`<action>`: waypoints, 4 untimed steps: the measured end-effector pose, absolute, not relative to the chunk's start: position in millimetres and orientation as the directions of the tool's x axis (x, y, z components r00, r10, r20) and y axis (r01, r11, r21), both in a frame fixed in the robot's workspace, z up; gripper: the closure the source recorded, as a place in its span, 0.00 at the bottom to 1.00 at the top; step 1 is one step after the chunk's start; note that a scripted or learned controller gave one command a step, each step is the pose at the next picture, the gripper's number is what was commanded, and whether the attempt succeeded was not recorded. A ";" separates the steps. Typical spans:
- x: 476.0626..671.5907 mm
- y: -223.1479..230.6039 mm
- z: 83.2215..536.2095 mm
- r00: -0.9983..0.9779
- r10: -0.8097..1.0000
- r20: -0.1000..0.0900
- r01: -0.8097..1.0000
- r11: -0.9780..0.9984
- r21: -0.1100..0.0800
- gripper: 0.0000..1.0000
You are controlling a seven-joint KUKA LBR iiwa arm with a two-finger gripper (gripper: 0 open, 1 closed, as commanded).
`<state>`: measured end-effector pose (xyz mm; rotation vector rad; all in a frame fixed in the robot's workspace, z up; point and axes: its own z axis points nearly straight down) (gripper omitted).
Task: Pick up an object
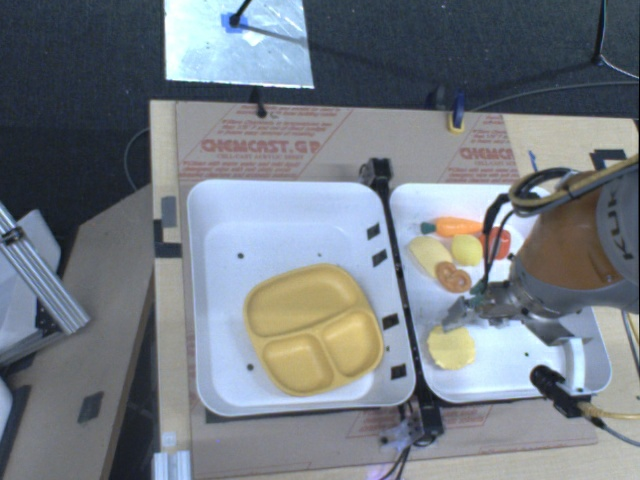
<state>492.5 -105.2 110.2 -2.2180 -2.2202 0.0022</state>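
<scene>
Yellow tray (pixel 313 340) fills the left bin (pixel 215 208). Right bin (pixel 592 368), center-right: carrot (pixel 458 226), tomato slice (pixel 453 278), yellow disc (pixel 451 348) just below the gripper (pixel 460 315). Can't tell if it's grasping anything.

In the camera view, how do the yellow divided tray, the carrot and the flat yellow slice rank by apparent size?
1. yellow divided tray, clearly the largest.
2. carrot and flat yellow slice: they look about alike, one long and thin, one round, so I do not rank them.
</scene>
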 end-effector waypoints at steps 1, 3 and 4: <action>494.2 -105.9 123.0 0.000 1.000 0.000 1.000 0.000 0.002 1.00; 499.5 -114.7 205.9 -0.004 1.000 -0.001 1.000 0.004 0.006 1.00; 504.7 -63.5 199.9 -0.010 1.000 0.002 1.000 0.010 0.002 1.00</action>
